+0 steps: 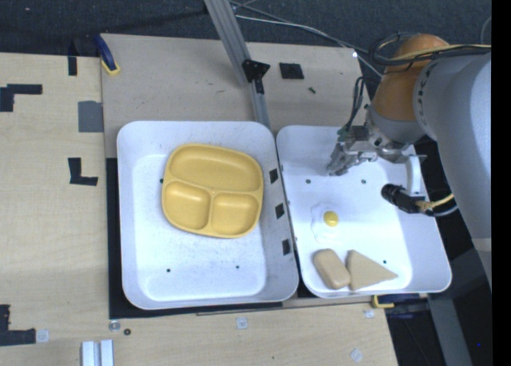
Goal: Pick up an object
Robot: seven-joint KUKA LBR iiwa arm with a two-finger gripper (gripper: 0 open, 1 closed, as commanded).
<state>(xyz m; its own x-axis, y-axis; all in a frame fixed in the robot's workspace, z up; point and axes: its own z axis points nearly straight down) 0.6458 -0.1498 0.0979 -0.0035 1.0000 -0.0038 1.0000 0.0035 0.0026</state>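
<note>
Hovering over the upper part of the right bin (415, 272), the end effector (345, 161) points down and to the left from the grey arm (447, 109). I cannot tell how it is set from this angle, and nothing shows in its grip.

Nearest my viewpoint, in that bin's lower part, two tan pieces lie just beside each other: a rounded bread-like roll (330, 268) and a flat wedge (370, 269) with straight edges. Both look matte and slightly soft. A little further up is a fried-egg toy (329, 219), a small glossy yellow dome on a thin white base that almost vanishes against the white floor. Any of these could serve as the thing to pick up, and all lie well below the end effector.

My worry is the egg: it sits so flat that a grasp may skid over it or close on nothing. The roll and wedge sit so close that going for one could shove the other, or pinch both. A descent straight down from here would, I judge, meet bare plastic.

In the left bin (136, 220) lies a yellow divided tray (212, 189), smooth moulded plastic with three compartments and rounded corners. Beyond the bins, on the pale table (48, 220), a metal strut (231, 29) runs upward.
</note>
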